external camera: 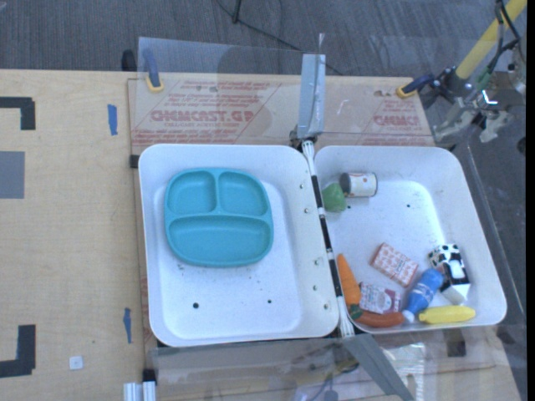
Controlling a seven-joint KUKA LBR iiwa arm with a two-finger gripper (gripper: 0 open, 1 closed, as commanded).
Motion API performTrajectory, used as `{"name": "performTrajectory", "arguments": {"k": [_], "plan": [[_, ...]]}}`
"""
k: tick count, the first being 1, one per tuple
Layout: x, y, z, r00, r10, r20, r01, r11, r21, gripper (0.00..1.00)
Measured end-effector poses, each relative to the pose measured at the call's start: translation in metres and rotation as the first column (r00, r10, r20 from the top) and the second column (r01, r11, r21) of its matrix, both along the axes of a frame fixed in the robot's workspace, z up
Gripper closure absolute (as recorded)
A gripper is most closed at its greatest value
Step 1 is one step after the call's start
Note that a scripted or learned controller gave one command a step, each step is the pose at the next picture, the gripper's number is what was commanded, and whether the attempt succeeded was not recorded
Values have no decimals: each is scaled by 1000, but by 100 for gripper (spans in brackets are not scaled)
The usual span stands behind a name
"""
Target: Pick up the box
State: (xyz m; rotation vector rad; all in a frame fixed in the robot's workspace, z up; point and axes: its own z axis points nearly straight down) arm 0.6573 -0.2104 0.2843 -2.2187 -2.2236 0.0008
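Two white bins sit side by side on the wooden bench (67, 224). The left bin (284, 307) contains one teal divided plate (219, 217), lying flat in the far-left part of the bin.

The right bin (418, 199) contains the task item and several other objects:

- The box (394, 264), pinkish-red with a pale pattern, lies flat in the near half of the bin, turned at an angle to the bin walls. It is apart from the walls and has bare bin floor on its far side.
- A small printed packet (380, 297) lies just beside the box on the near side.
- An orange carrot (349, 280) lies along the left wall, near the box.
- A blue bottle (424, 291) lies tilted just to the right of the box.
- A yellow banana (446, 314) rests at the near wall.
- A black-and-white toy (452, 266) sits against the right wall.
- A green object (333, 197) and a white can (359, 184) on its side occupy the far-left corner, well apart from the box.

Gripper state: cannot be determined from this view; nothing grips the box
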Motion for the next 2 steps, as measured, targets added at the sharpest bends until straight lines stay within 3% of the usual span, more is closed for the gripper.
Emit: {"name": "performTrajectory", "arguments": {"k": [1, 2], "plan": [[-52, 37, -141, 1000, -27, 0, 27, 1000, 0, 0], [-117, 89, -196, 975, 224, 8, -224, 975, -4, 0]]}}
